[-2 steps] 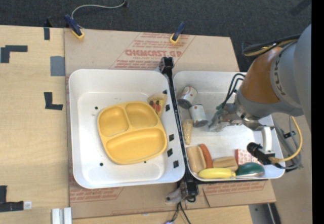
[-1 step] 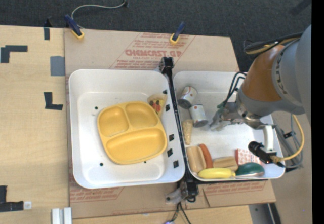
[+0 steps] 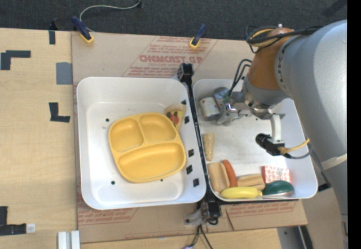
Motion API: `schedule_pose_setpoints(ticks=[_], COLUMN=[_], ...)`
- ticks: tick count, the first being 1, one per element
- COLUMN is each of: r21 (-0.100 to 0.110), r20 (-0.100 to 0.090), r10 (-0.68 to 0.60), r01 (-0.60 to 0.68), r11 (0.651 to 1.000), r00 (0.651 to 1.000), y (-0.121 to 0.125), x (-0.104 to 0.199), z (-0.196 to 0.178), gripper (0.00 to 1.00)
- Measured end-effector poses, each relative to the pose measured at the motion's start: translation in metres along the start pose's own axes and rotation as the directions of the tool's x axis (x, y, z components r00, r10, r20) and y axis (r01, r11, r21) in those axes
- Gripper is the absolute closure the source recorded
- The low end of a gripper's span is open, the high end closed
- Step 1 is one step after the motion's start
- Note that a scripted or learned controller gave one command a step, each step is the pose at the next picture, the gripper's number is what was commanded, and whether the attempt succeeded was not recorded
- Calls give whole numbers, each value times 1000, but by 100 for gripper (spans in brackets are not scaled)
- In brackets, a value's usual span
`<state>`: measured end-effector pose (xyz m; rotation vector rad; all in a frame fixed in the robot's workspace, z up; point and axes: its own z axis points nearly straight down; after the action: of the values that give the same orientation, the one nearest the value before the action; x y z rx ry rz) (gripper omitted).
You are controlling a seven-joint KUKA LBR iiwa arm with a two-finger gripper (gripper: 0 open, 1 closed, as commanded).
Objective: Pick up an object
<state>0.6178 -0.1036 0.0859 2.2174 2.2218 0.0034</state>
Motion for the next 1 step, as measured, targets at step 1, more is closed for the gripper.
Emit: schedule_pose_setpoints(ticks=[1], r21=[0], r20=[-1], r10=[-1], r01=[1], r11=[1000], r00=[1000], y=[0], x=[0], z=[0], gripper=[0])
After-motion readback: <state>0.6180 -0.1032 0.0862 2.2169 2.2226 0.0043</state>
